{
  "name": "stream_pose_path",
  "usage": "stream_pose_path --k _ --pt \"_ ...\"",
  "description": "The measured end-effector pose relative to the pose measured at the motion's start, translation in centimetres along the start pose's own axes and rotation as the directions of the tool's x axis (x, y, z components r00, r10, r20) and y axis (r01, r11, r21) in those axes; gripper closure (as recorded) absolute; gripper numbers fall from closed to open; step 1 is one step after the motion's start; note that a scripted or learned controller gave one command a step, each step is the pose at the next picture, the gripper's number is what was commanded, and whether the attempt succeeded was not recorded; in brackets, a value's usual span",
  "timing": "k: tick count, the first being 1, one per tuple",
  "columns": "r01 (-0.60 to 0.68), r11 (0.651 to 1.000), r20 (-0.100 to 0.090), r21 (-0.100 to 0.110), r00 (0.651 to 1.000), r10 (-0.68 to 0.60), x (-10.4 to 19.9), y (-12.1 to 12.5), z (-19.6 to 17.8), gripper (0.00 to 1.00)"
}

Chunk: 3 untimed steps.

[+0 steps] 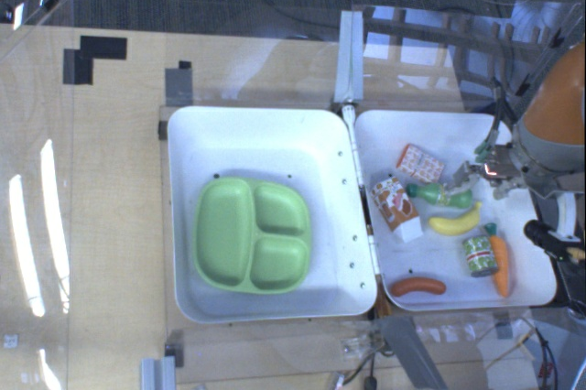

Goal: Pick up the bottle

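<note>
Camera view, looking down on both bins: the bottle [441, 193], green, lies on its side in the right bin [385, 136], near that bin's middle, its length running left to right. Just below it, touching or nearly so, is a banana [455, 222]. To its left stands a small carton [396, 206], brown and white, tilted; above and to the left lies a red-and-white box [419, 164].

The gripper [476, 172] hangs over the bottle's right end, its metal fingers at or just above the bottle. How wide the claw stands, and whether it has hold of anything, I cannot tell: the fingers are small and blurred against the arm's body. The arm [555, 118], with its orange band, comes in from the right.

Lower right in the same bin are a can [478, 255] with a green label and a carrot [500, 265] just beside it, the two close or touching. A sausage [417, 287] lies near the bin's front edge.

The left bin [192, 136] holds a green tray [253, 234] with three compartments, well apart from the bottle.
</note>
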<state>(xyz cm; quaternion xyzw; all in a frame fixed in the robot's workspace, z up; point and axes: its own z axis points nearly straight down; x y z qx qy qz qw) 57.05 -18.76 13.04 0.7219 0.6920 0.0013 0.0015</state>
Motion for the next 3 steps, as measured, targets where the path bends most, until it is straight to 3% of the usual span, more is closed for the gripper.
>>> stream_pose_path --k 1,2,3 --pt "0.043 0.999 0.004 -0.015 0.999 -0.043 0.3 4.1 3.7 0.0" --pt "0.048 0.999 0.003 -0.013 0.999 -0.048 0.5 4.1 2.9 1.0" --pt "-0.388 0.922 -0.001 -0.003 0.922 0.388 7.5 5.4 -6.5 1.0"
